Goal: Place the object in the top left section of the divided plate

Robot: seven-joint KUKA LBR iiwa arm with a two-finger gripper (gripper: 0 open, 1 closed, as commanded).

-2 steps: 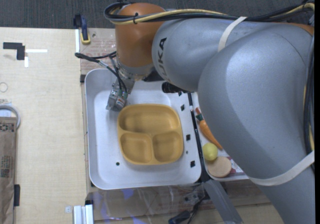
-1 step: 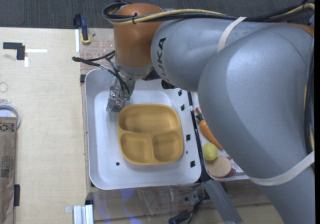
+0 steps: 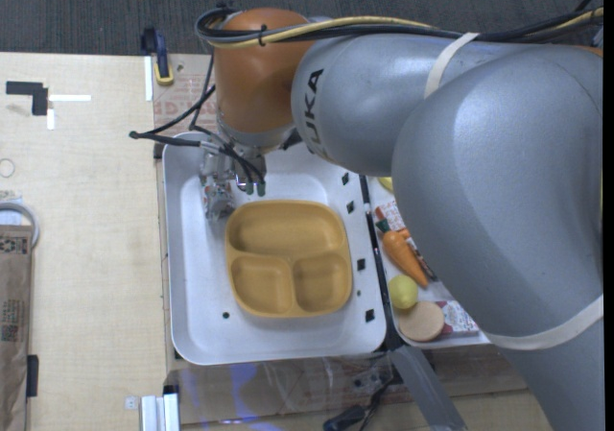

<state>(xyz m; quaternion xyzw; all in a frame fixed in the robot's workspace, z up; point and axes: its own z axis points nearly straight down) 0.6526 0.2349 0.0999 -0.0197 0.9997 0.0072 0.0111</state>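
Gripper [image 3: 223, 191] first: it hangs low over the left bin [image 3: 192, 314], just beside the upper left corner of the divided plate [image 3: 288, 209]. From this slant we cannot tell whether it is spread or closed, nor whether anything sits in it; the wrist and its cables blur that spot.

We therefore cannot name the object for certain. The candidates we see lie in the right bin [image 3: 459, 322], close to the wall it shares with the left bin: an orange carrot [image 3: 403, 257], a round yellow-green fruit [image 3: 403, 294] just below it, and a tan disc [image 3: 421, 322] touching that fruit. We judge all three to be light, stiff play food with smooth skins, not fragile but prone to slip. The carrot tapers, so we would take it across its thicker part. The fruit may roll, so we would take it across its widest line. The disc lies flat and would need a pinch at its rim.

The plate lies flat in the left bin, one wide section at the far side and two smaller ones nearer us. All three look bare, so we judge the placing not yet done.

Around this, the grey arm [image 3: 480, 131] crosses much of the right bin, and the pale bench [image 3: 86, 275] stretches off to the left.
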